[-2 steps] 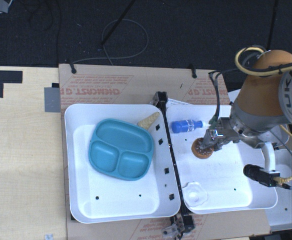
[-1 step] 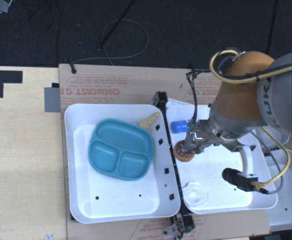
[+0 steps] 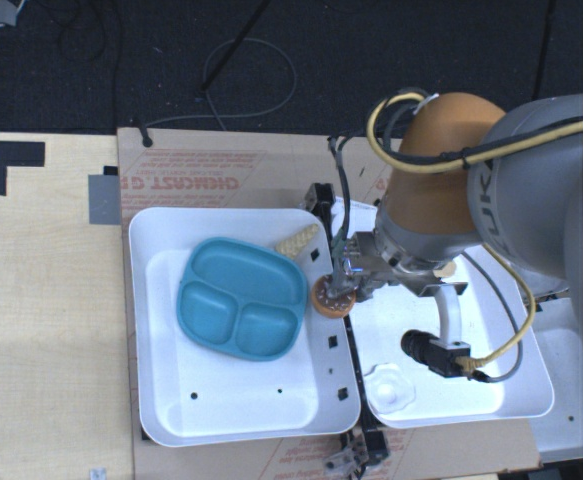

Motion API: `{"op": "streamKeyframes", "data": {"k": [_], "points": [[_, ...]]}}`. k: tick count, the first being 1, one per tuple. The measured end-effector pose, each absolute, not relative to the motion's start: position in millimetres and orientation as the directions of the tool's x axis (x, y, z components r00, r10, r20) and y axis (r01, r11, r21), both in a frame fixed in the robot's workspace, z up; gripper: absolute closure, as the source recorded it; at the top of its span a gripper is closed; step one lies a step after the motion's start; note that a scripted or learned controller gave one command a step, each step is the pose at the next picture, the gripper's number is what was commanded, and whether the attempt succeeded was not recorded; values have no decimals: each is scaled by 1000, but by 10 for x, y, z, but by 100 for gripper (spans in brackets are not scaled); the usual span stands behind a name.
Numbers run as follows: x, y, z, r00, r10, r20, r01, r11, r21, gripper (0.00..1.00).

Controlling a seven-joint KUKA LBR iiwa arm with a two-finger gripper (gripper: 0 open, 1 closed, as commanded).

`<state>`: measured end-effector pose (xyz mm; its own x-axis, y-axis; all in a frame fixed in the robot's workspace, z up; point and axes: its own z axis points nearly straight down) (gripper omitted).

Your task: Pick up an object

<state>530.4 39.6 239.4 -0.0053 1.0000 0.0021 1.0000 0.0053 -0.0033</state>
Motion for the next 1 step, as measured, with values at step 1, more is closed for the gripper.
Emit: {"op": "streamKeyframes", "data": {"k": [1], "points": [[5193, 860, 2332, -4, 1000, 1, 1000, 4, -5, 100]]}}
